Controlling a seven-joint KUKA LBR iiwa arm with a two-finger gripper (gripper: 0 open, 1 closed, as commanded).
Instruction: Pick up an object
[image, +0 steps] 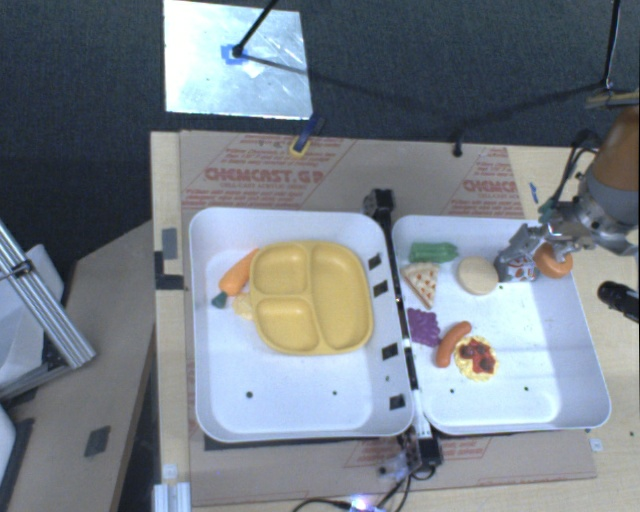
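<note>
Now, the risk here starts with the biggest pieces. The right bin (560, 400) has a raised, glossy white rim, and the gripper (522, 262) hangs low at its far right corner, so a careless descent could clip that wall. The left bin (215, 400), same smooth moulded plastic, carries a yellow divided plate (300, 300), matte and rounded, well apart from the action.

An orange rounded piece (553, 263) sits just beside the gripper, at the bin's upper right; whether it lies between the fingers I cannot tell, nor whether they are spread or pressed together.

The likely targets crowd the right bin. The pale round bun (478, 276) is domed and smooth, so I'd expect it to squirt sideways under a pinch. The green piece (433, 252) is elongated, the pizza slice (421, 283) flat and wedge-shaped, hard to get under. The sausage (453, 343) is slick and cylindrical, liable to roll. The purple grapes (423, 327) are knobbly, the pasta with red sauce (477, 358) low and lumpy. In the left bin, the tapered carrot (237, 273) touches the plate's edge.
</note>
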